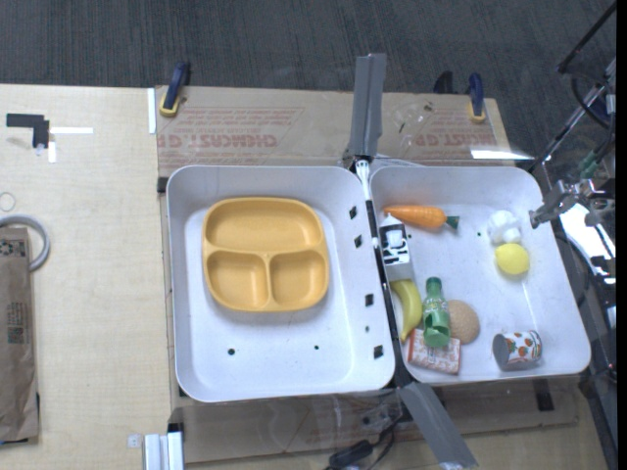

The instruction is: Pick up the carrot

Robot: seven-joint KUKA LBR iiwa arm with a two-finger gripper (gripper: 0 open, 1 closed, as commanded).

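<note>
1. Carrot (415, 217): smooth orange taper in the right bin (549, 292), near its far-left corner; long axis about level, green stub end to the right, tip to the left.
2. Pincer (549, 210): thin metal at the bin's right rim, well apart from the carrot; opening cannot be told.
3. Left bin (186, 292): glossy yellow three-compartment plate (265, 254).
4. Round yellow ball (511, 259).

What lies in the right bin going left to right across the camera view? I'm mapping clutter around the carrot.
banana → carrot → green bottle → brown ball → yellow ball → small can
</note>
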